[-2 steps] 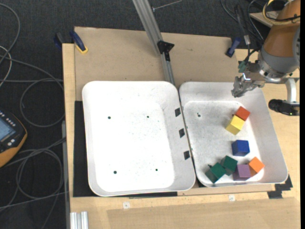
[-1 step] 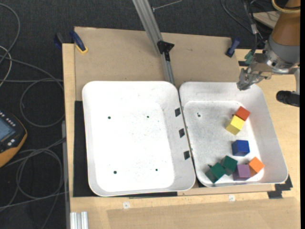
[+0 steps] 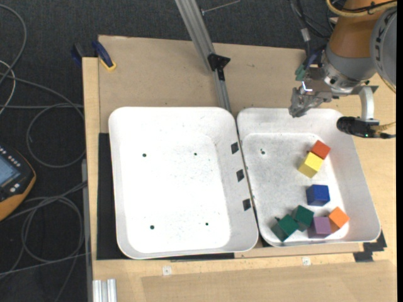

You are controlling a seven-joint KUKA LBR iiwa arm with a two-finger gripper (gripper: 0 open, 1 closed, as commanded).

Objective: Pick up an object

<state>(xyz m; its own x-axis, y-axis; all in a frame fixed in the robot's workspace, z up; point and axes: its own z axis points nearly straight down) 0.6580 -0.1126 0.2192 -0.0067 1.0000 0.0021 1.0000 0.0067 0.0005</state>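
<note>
Several small blocks lie in the right bin (image 3: 277,175). An orange block (image 3: 320,149) touches a yellow block (image 3: 311,165) near the bin's right side. A blue block (image 3: 318,194) sits below them. Along the front wall cluster two green blocks (image 3: 294,222), a purple block (image 3: 322,225) and another orange block (image 3: 339,217). My gripper (image 3: 300,107) hangs above the back rim of the right bin, up and left of the orange and yellow pair, with nothing visible in it.
The left bin (image 3: 170,181) stands beside the right one, with black clips along the shared edge. A slanted metal pole (image 3: 201,36) crosses above the bench's back. Cables and a yellow device lie on the floor at left.
</note>
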